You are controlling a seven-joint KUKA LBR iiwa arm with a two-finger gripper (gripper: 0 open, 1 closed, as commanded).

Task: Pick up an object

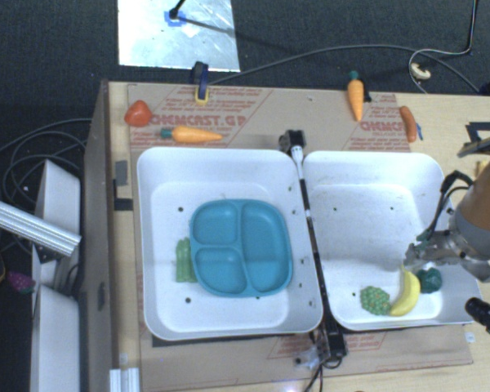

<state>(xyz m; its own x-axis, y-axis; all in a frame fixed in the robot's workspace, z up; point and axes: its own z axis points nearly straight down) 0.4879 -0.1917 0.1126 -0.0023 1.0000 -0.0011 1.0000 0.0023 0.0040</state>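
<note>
light: bright and even from above | glare: strong on the shiny sheet (178, 21) at top, white bins (167, 178) nearly washed out | shadows: soft and faint inside the bins | sharpness: a little soft and grainy overall | floor (41, 39): dark

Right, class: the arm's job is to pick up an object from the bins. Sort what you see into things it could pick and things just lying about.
Could be picked:
banana, right bin
green bumpy toy, right bin
dark teal object, right bin
blue divided plate, left bin
green block, left bin

Lying about:
two carrots on the bench
red toy
orange piece
blue clamp
</note>
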